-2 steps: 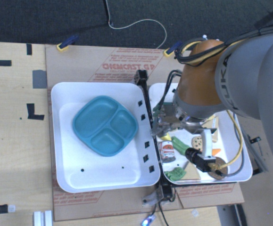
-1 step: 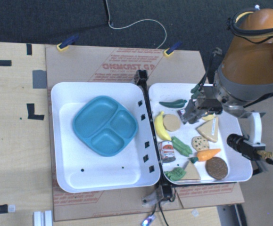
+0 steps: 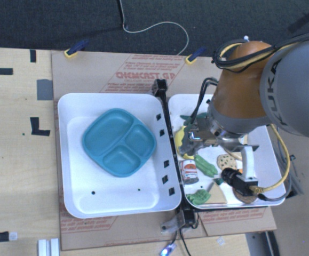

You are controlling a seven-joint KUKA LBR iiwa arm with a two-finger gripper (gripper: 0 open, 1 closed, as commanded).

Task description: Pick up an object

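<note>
Jaw state cannot be told: the gripper [image 3: 195, 137], at centre-right of the frame, is largely hidden beneath the wrist of the arm [image 3: 282, 89] with its orange band [image 3: 243, 81], and nothing can be seen held. It sits low over the right bin [image 3: 269, 143], above the left part of a clutter of small items: a small can with a red-and-white label [image 3: 189, 170], a green leafy piece [image 3: 205, 164], a second green piece [image 3: 199, 197] at the bin's lower edge, a yellow item [image 3: 179, 137] by the divider, and a tan spotted disc [image 3: 226, 159]. To do the pick well, the descent should likely centre on one isolated item, such as the can, with the fingers straddling it and clear of its neighbours and the bin wall. The left bin [image 3: 71, 148] holds a blue divided plate [image 3: 119, 141], lying flat. Both bins rest on a cardboard sheet [image 3: 138, 73] on a tan bench [image 3: 15, 143]; dark carpet [image 3: 47, 9] and a thin cable [image 3: 154, 26] occupy the upper frame.
</note>
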